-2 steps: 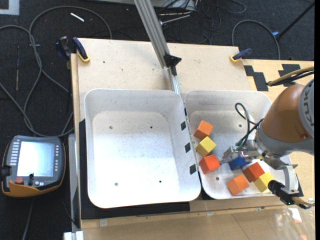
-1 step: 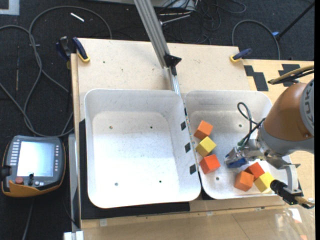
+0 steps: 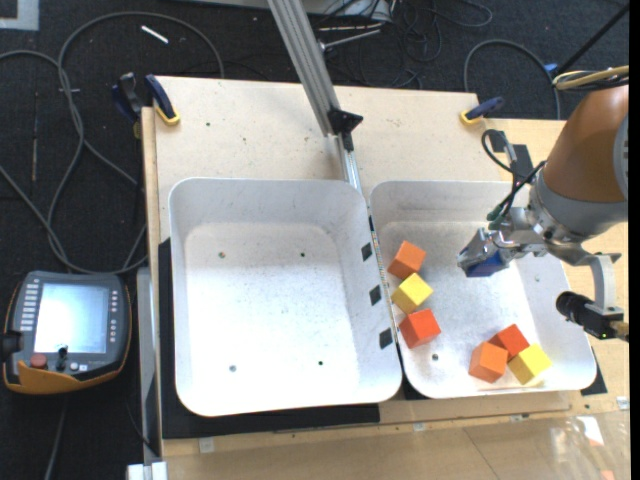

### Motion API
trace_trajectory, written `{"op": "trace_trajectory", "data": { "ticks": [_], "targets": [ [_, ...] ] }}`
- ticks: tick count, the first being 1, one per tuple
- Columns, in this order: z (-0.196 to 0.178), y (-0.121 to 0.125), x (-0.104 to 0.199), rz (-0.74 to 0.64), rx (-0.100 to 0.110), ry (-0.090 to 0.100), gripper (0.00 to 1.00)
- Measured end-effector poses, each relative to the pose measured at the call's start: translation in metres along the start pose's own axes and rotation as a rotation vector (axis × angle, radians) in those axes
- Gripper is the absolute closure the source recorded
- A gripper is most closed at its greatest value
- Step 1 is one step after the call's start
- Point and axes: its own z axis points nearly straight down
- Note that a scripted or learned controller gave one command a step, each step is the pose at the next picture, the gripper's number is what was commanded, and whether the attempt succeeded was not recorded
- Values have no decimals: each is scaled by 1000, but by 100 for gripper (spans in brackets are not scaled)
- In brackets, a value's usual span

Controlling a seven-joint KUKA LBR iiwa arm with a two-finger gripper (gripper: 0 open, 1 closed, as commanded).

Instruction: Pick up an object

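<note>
Several small blocks lie in the right bin (image 3: 440,203). An orange block (image 3: 407,259), a yellow block (image 3: 412,292) and a red-orange block (image 3: 420,326) line up along its left wall. Near the front right corner sit an orange block (image 3: 488,360), a red block (image 3: 511,339) and a yellow block (image 3: 528,364), close together. My gripper (image 3: 483,259) hangs over the middle right of this bin, with something blue at its tip. It is right of the orange and yellow blocks and apart from them.
The left bin (image 3: 200,208) stands beside the right one, with a metal pole (image 3: 305,53) slanting down to the divide between them. A teach pendant (image 3: 65,330) lies off the bench at left. Yellow clamps (image 3: 165,113) hold the board's back corners.
</note>
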Motion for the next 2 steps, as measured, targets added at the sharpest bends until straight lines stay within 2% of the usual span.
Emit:
{"op": "trace_trajectory", "data": {
  "ticks": [1, 2],
  "targets": [
    [-12, 16, -17, 3, 7, 0, 100],
    [-32, 66, 39, -3, 5, 4, 100]
  ]
}}
